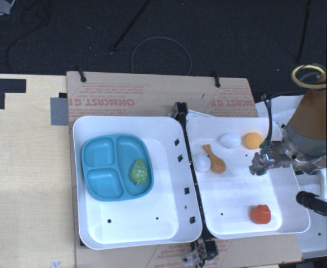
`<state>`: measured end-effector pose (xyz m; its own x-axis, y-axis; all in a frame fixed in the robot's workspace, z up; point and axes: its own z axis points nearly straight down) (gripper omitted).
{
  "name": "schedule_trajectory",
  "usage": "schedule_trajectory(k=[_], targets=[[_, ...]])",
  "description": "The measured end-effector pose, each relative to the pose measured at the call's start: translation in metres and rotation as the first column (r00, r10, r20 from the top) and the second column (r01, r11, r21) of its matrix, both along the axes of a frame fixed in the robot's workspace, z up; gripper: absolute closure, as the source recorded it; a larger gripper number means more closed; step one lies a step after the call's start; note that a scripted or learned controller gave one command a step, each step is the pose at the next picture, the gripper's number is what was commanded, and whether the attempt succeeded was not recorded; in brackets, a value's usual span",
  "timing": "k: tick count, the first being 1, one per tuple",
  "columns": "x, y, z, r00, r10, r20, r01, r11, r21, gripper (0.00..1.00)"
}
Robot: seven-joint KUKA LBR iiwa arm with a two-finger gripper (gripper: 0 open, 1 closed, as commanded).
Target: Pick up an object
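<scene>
Two white bins sit side by side on the bench, and my gripper (259, 165) hangs low over the right bin (236, 216), near its right wall. I cannot tell how it is set; it is too small and dark here. Nothing is visibly pinched in it. Nearest to me is the orange ball (253, 140), just up and a little left of the gripper; a white egg-shaped object (229, 140) lies just beyond it. A tan wooden spoon (214, 159) lies further left, its long axis slanting from upper left to lower right. A red tomato-like object (260, 214) sits well below me. The left bin (124, 228) holds a blue divided tray (102, 155) with a green object (139, 172). I judge the orange ball the shortest reach.
</scene>
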<state>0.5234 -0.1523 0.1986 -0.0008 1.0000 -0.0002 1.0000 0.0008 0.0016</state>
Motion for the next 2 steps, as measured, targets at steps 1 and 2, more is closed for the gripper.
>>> schedule_trajectory(k=[1,2], targets=[[0.001,-0.001,0.04,1.0,0.0,0.0,0.0,1.0,0.0,1.0],[0.008,0.051,0.028,1.0,0.003,-0.005,-0.003,1.0,0.003,1.0]])
